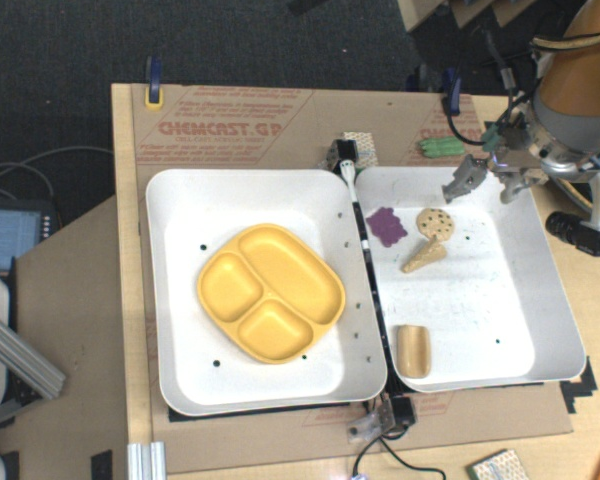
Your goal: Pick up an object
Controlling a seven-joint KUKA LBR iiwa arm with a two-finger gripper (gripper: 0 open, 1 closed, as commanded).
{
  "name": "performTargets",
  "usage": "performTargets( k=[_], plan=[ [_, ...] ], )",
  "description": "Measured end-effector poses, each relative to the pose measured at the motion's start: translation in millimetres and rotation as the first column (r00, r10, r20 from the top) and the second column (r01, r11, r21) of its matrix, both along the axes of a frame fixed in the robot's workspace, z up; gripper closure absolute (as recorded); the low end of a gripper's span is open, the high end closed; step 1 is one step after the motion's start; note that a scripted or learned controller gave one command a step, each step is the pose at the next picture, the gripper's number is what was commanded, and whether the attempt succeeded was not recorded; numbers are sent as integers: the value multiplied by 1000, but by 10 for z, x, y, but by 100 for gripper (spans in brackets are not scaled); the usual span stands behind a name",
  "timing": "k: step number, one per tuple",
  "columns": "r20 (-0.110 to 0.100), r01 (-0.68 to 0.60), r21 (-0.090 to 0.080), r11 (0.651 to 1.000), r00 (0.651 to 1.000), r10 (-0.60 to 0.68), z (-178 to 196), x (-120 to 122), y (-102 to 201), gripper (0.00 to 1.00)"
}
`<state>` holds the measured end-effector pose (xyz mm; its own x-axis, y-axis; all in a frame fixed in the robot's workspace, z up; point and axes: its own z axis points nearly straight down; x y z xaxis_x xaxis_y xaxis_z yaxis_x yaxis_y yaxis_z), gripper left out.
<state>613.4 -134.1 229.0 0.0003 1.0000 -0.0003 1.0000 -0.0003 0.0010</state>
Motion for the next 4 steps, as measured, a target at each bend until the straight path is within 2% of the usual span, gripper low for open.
performTargets(
  k=[1,2,3,4],
  plan=[
    [-14,1,3,1000,1000,-1,-1112,-292,21,0],
    [-2,-3,1,1000,1000,3,-1471,-37,207,0],
    [3,0,-1,1000,1000,0,-1336,-33,192,100],
    [1,0,-1,1000,1000,0,-1344,-36,191,0]
  ],
)
